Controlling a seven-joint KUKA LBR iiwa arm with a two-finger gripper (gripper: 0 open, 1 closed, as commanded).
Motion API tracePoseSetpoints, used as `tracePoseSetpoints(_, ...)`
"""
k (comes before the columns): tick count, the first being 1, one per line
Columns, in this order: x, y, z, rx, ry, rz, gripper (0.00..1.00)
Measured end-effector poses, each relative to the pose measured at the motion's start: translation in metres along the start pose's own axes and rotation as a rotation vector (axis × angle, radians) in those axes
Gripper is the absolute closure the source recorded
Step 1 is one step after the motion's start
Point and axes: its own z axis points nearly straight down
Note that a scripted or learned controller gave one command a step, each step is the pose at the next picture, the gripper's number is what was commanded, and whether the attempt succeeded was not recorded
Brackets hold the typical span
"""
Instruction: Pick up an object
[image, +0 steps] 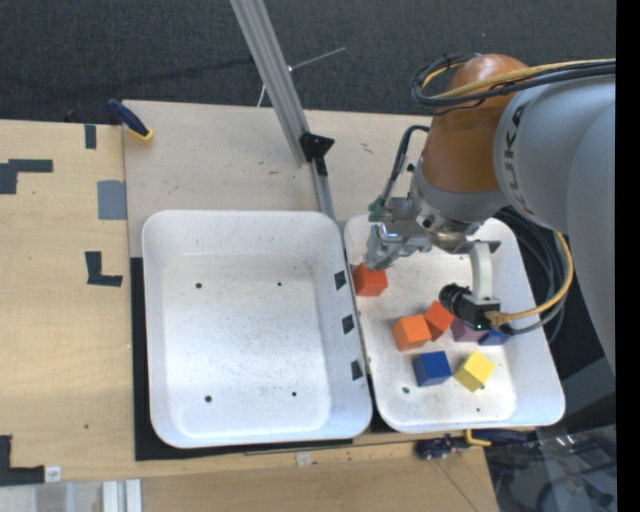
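My gripper hangs over the upper left part of the right bin. Directly under its tip is a red-orange block, close to the bin's left wall; whether the block is held or resting on the floor I cannot tell. Lower in the same bin lie an orange block, a smaller red-orange block, a purple block, a blue block and a yellow block.
The left bin sits beside the right one, their rims touching. A slanted grey metal bar runs down to the bins' shared top corner. A blue and yellow tool lies at the far left. Black cables hang by the right rim.
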Motion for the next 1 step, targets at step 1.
tracePoseSetpoints(1, 0.0509, -0.0083, -0.0065, 0.0, 0.0, 0.001, 1.0)
